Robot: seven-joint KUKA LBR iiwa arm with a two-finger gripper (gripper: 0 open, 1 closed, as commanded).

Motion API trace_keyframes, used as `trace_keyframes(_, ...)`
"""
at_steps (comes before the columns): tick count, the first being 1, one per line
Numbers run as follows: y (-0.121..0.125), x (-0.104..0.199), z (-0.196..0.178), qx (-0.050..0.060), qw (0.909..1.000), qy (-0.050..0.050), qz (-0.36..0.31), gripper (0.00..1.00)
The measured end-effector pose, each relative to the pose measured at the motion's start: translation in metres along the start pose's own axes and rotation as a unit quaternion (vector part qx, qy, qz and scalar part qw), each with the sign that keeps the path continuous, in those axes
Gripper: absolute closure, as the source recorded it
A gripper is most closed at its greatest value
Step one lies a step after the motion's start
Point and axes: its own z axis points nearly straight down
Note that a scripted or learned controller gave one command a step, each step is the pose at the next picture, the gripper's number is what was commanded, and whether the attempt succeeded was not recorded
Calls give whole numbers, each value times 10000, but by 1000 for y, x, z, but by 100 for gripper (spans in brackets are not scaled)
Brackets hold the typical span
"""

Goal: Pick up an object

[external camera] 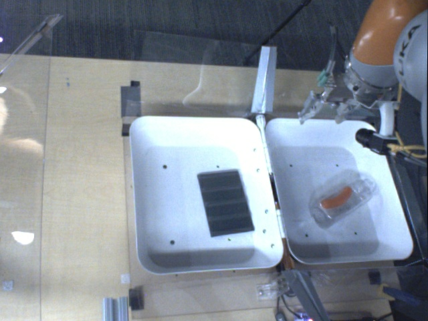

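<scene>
- A clear plastic packet [343, 200] with an orange-red piece inside lies flat on the floor of the right bin [401, 243], slightly toward five o'clock from that bin's middle; its long axis runs from eight o'clock to two o'clock.
- Nothing touches the packet (the floor around it is bare white).
- In the left bin [144, 179] a dark ribbed rectangular slab [225, 202] lies flat near the middle, its long side tilted a little, running from eleven o'clock to five o'clock.
- The two bins sit side by side, their inner rims touching along a seam.
- The gripper [328, 110] hangs over the far rim of the right bin, at about twelve o'clock from the packet and well apart from it.
- Its fingers [311, 105] look spread with a gap between them, and nothing sits in that gap.
- The arm [384, 29], with its orange band, comes in from the two o'clock corner.
- The wooden bench [67, 199] carries both bins; a metal bar [264, 79] stands at twelve o'clock of the seam.
</scene>
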Motion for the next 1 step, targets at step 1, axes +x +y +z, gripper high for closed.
trace_keyframes(1,-42,-18,113,5,9992,-1,-397,0)
